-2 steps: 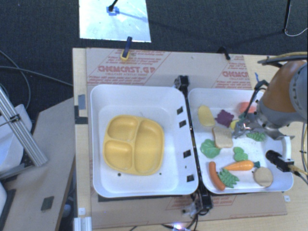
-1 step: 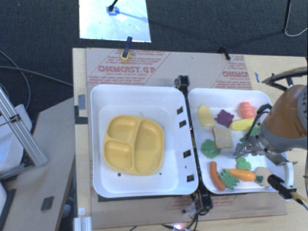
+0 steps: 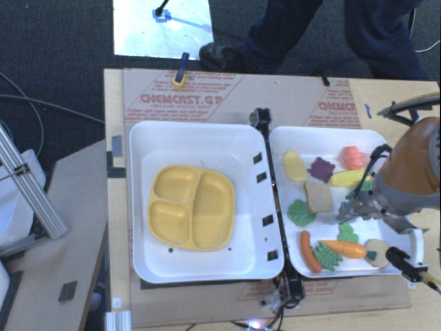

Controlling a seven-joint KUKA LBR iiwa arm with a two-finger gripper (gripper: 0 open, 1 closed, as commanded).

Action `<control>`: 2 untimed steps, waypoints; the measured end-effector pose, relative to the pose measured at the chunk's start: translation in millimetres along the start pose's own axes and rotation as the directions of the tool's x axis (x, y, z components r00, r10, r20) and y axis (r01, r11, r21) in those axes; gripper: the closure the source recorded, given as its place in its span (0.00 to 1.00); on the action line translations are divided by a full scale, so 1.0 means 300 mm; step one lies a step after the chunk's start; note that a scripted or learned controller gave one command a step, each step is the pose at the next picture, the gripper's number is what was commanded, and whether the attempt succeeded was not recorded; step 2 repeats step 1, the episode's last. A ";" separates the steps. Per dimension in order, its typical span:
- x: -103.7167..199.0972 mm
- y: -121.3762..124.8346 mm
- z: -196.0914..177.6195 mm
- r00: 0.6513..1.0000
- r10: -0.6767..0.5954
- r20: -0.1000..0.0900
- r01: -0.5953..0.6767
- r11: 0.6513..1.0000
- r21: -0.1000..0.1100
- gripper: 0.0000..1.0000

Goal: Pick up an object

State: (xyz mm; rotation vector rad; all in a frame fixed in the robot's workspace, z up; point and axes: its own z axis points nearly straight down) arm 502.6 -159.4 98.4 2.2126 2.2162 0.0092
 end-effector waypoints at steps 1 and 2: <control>0.000 0.003 -0.034 1.000 -0.002 0.000 0.002 1.000 -0.002 1.00; 0.000 0.003 -0.034 1.000 -0.002 0.000 0.002 1.000 -0.002 1.00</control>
